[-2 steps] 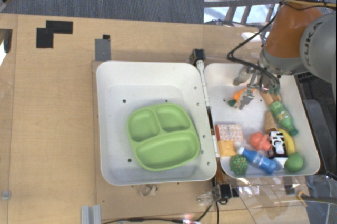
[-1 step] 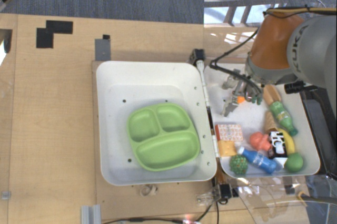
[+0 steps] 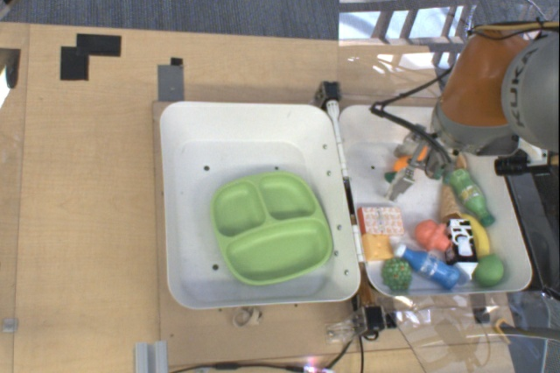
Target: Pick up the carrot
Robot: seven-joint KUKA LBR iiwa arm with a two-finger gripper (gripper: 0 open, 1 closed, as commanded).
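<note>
In the right bin [image 3: 350, 187], toward its twelve o'clock wall, we see the gripper [image 3: 405, 172] with a small orange carrot [image 3: 402, 162] seemingly pinched between its narrowed fingers. We judge it a light, stiff, smooth plastic toy, apt to slip; mid-body, across its width, gives the surest hold.

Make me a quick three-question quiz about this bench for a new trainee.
1. True or false: the green plate lies in the left bin.
2. Which bin is the tool over? A) left B) right
3. Fill in: the blue bottle lies between the green ball and the ____ lime.

Key: 1 true; 2 B, the right bin; 3 green.
</note>
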